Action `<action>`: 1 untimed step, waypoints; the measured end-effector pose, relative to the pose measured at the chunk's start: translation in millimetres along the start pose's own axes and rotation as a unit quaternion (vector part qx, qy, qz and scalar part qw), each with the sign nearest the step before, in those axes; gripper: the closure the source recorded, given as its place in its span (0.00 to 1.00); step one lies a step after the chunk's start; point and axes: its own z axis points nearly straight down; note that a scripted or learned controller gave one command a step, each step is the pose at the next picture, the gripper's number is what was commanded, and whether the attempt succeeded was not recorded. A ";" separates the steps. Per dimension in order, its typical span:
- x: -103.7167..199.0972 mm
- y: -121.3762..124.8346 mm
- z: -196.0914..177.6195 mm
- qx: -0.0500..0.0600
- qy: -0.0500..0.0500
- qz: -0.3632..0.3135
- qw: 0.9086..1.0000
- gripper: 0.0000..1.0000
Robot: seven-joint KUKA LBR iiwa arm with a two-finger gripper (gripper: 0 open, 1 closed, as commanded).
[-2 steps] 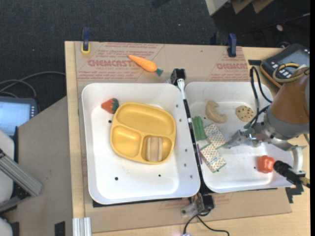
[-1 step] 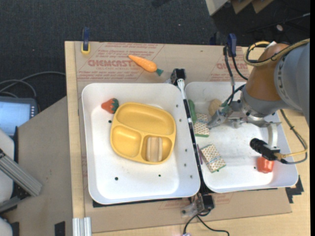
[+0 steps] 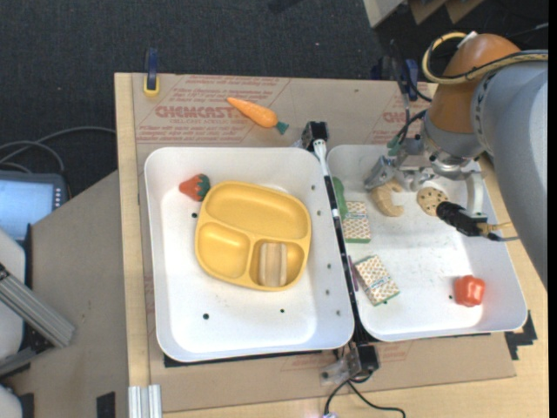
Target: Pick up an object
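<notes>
My gripper hangs low over the back of the right bin, reaching in from the right. Just below it lies a tan lump, very close to the gripper. Whether they touch I cannot tell. A round speckled cookie lies just to its right. Two patterned packets lie near the bin's left wall, with a small green piece above them. A red object rests at the front right.
The left bin holds a yellow divided plate with a pale piece in one compartment, and a strawberry at its back left. An orange carrot lies on the bench behind the bins. A black clamp sits at the seam.
</notes>
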 end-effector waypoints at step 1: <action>-0.5 -2.5 -10.8 0.002 -0.001 0.001 1.000 1.00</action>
